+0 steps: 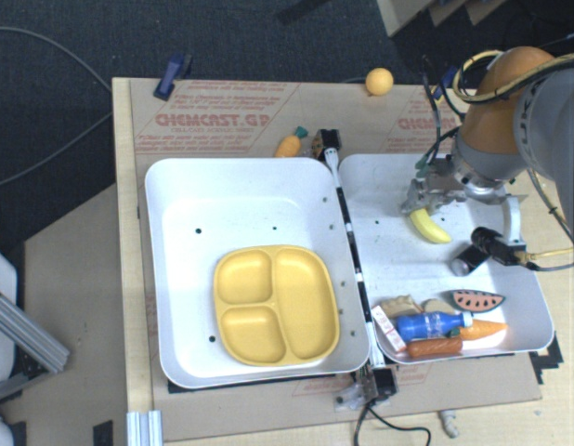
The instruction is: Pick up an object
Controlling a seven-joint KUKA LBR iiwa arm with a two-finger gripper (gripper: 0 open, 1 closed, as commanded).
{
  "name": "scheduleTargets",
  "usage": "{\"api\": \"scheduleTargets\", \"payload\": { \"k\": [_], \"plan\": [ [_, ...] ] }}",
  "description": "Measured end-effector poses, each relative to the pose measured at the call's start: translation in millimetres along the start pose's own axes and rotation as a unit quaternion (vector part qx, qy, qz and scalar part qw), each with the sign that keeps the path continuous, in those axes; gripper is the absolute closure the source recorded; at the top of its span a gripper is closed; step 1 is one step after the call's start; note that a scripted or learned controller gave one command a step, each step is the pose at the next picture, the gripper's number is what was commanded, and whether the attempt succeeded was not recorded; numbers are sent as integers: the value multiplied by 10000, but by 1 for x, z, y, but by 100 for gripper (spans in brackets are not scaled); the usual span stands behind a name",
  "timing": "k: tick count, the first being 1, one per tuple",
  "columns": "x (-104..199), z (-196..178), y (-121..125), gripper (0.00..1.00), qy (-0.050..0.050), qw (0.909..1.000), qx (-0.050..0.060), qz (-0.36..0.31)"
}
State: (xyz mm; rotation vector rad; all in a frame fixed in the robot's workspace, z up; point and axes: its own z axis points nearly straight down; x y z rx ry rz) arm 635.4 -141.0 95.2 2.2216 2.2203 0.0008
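Printed in red on the brown board under the bins: "CHEMCAST GP", readable at upper left; more red print near the upper right corner, too small to make out. No other writing legible.

Left bin: holding a yellow divided plate with three compartments, lying flat toward the near side.

Right bin: a yellow banana lying on the floor near the far end, directly below the gripper. Gripper hanging just above the banana's upper end, possibly touching it; cannot tell whether open or closed, nor whether anything is gripped. Grey arm with orange band reaching in from the right.

Along the near edge of the right bin, packed together: a blue bottle with a white label, text unreadable; an orange carrot just beside it; a reddish sausage below; a watermelon slice above; a tan piece at the left.

On the board beyond the bins: an orange ball, a small orange toy and a blue clip at the far left corner
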Motion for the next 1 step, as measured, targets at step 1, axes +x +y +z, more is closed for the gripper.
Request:
{"api": "scheduleTargets", "payload": {
  "k": [1],
  "plan": [
    [87,-92,-8,100,7,10000,-16,-19]
  ]
}}
